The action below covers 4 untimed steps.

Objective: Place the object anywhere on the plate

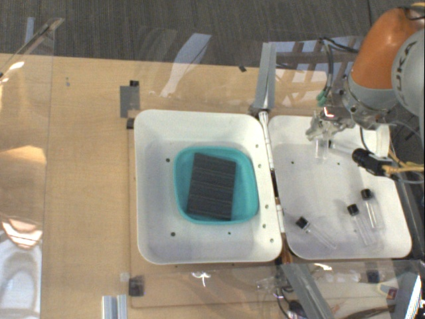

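Wooden bench [80,198] under two white bins set side by side. A dark ribbed block [212,187] lies flat on the teal plate [248,198], which sits in the left bin [153,224]. Across the right bin [392,241] lie a few clear tubes with black caps [366,212]. Over its far edge hangs the gripper [323,135], nothing seen between its tips; whether they are apart or together I cannot tell.

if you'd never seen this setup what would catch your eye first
A teal plate in the left bin, with a dark ribbed block lying on it. Then the arm's orange band at top right, its gripper over the far end of the right bin, where small clear vials with black caps lie scattered.
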Motion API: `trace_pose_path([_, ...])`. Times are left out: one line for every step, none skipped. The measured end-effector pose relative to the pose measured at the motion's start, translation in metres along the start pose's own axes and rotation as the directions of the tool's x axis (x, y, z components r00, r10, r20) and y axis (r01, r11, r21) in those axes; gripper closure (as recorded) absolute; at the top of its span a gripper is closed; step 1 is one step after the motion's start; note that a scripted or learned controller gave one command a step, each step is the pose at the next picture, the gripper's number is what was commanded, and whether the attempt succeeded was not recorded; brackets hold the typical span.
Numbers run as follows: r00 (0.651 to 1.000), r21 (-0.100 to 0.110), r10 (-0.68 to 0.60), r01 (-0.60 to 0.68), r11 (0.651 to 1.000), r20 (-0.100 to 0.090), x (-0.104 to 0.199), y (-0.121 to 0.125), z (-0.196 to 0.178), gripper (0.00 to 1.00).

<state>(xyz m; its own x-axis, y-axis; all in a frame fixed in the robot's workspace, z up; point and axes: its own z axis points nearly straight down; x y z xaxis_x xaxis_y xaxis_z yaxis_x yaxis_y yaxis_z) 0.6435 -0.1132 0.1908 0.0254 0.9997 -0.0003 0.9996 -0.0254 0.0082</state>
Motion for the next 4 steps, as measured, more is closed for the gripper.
trace_pose_path([1.000,0.000,0.000,0.000,1.000,0.000,0.000,0.000,0.000,0.00])
trace_pose_path([0.994,-0.005,0.110,-0.110,0.994,0.002,-0.041,0.020,-0.119,0.00])
trace_pose_path([1.000,-0.005,-0.018,0.018,1.000,0.004,-0.080,-0.007,-0.248,0.00])
trace_pose_path([0.992,-0.003,0.128,-0.128,0.992,0.003,-0.090,-0.081,-0.247,0.00])
